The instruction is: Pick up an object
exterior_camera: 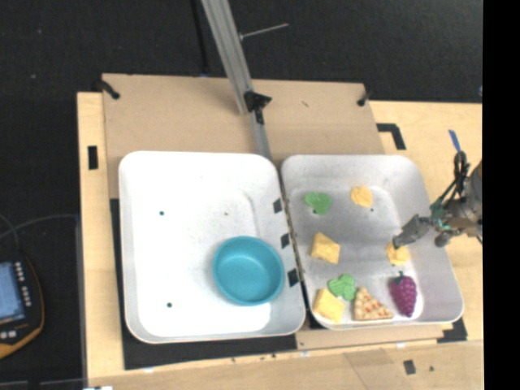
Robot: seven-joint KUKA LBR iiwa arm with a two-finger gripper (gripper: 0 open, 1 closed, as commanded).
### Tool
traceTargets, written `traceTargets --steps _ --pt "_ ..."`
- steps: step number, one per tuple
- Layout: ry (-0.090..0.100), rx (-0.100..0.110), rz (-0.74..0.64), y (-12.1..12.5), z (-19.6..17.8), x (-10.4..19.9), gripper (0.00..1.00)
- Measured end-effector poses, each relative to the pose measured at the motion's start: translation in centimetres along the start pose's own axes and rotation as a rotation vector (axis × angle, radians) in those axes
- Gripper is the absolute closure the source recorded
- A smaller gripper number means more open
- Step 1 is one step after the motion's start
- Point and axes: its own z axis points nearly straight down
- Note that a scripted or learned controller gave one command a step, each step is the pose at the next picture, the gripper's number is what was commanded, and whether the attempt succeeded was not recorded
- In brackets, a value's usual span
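Claw [409, 236]: at the right bin's right side, reaching in from the right edge; whether it is apart or together cannot be told, since it is small and dark against the bin.
Arm [463, 210]: seen as a dark wrist with cables at the right edge of the view.
Right bin [390, 169]: white, holds all the small toys.
Yellow bit [397, 255]: just below the claw tip, very near or touching it; contact cannot be told.
Grapes [404, 294]: purple, in the lower right corner of the right bin.
Pizza slice [370, 306]: just left of the grapes, along the near wall.
Cheese block [326, 249]: yellow, at the middle left of the right bin.
Second yellow block [329, 305]: lower left corner, touching a green leaf [344, 285].
Upper leaf [318, 203]: green, at the upper left of the right bin.
Yellow piece [362, 195]: upper middle, right of the upper leaf.
Left bin [162, 185]: white, beside the right bin.
Bowl [247, 270]: blue, upright, in the lower right part of the left bin.
Counter [195, 112]: tan, under both bins.
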Motion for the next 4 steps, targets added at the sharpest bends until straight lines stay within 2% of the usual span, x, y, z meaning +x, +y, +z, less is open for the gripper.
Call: traceTargets --steps 1,2,3,4 --pt "0.0 0.0 0.001 0.0 0.0 0.0 0.0" --pt "0.0 0.006 0.004 -1.1 5.1 -0.3 0.0" --pt "-0.002 0.002 0.005 -1.3 11.2 -0.3 0.0" --pt "-0.001 0.0 0.006 -1.2 11.1 -0.3 0.0"
